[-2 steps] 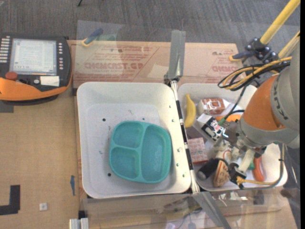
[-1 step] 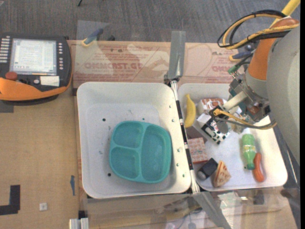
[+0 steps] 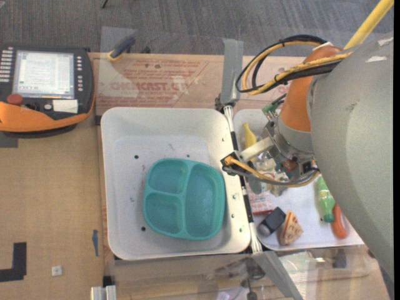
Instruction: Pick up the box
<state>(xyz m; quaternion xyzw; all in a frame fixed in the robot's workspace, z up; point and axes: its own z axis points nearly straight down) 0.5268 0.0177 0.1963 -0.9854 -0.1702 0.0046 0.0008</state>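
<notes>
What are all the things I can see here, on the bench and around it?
Bins: two, white, side by side on the bench.
Divided plate: one, teal, in the left bin.
Small black item: one, right bin, near edge.
Slice-shaped toy: one, tan and red, beside it.
Green item: one, right bin.
Orange item: one, next to the green one.
Handheld controller: one, orange and grey, left of the bins.
Arm: one, grey with an orange band, over the right bin.
Gripper: one, low in the right bin.

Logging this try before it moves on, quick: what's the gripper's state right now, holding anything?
Gripper: low over the right bin, hidden by wrist and cables; state cannot be told, no box seen held.
</notes>
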